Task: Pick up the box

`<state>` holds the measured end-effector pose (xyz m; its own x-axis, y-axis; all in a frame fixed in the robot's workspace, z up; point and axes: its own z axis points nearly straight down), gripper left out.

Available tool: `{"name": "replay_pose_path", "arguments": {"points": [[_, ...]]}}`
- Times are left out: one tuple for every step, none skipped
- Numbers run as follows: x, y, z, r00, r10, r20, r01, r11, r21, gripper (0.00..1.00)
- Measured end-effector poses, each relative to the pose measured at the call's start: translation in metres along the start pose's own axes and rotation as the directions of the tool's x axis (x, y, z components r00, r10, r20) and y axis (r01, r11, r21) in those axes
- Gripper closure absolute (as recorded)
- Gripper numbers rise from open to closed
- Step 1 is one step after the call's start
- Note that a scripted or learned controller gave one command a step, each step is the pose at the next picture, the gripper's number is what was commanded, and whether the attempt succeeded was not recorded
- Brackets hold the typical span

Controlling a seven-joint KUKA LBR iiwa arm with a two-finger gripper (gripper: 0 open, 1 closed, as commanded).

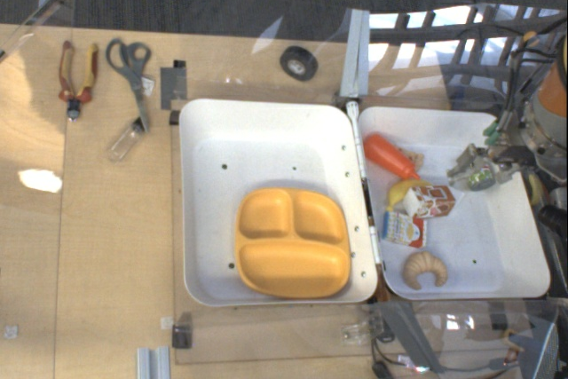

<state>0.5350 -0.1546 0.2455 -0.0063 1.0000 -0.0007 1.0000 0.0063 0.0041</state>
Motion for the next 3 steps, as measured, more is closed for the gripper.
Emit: {"name": "replay_pose_path", "arguments": {"points": [[0.047, -0.006, 0.102, 0.998, -0.067, -0.001, 0.067, 0.998, 0.001, 0.0], [0.061, -0.019, 0.152, 0.997, 0.081, -0.003, -0.081, 0.997, -0.018, 0.0], [0.056, -0.014, 0.138, 0.996, 0.086, 0.008, -0.086, 0.996, -0.038, 1.0]]}}
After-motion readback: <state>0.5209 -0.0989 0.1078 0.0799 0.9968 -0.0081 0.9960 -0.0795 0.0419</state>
